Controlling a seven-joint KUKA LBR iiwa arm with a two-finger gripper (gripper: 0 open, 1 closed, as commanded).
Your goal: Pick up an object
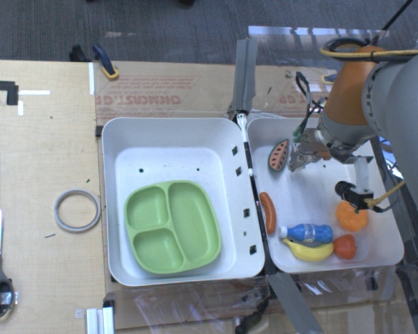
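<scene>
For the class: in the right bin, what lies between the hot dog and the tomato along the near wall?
In the camera view, the banana and the blue bottle lie between the hot dog and the tomato.

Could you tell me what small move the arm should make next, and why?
Probably a short move toward the watermelon slice: the gripper sits just beside it in the right bin, with nothing visibly held, and it is the nearest toy.

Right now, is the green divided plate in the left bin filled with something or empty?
Empty. The green divided plate lies flat in the left bin, and all three compartments show only bare green surface.
</scene>
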